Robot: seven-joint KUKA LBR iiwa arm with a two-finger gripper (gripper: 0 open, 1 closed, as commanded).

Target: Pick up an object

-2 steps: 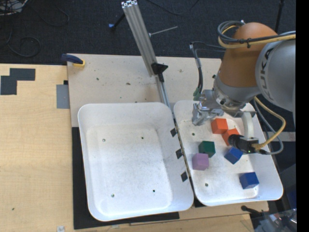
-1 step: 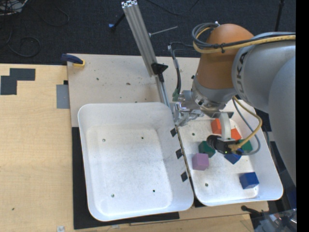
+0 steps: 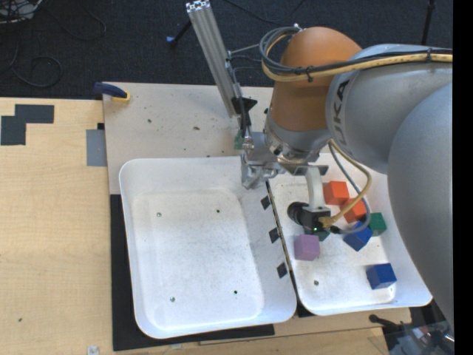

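Nearest blue block (image 3: 381, 275) shares the right bin (image 3: 341, 296) with a second blue block (image 3: 358, 238), two orange blocks (image 3: 336, 192), one green block (image 3: 378, 222) and one purple block (image 3: 307, 247). The arm (image 3: 403, 117) overhangs them. Whether the gripper (image 3: 256, 174) is clenched cannot be told.

2 white bins (image 3: 192, 272), purple cube (image 3: 307, 247), orange cube (image 3: 336, 192), green cube (image 3: 378, 222)

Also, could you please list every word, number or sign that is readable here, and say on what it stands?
Dark letters on the grey arm: slanted and partly hidden, too unclear to quote.
No text seen on the coloured blocks or on the white bins.
Nothing else here is readable.
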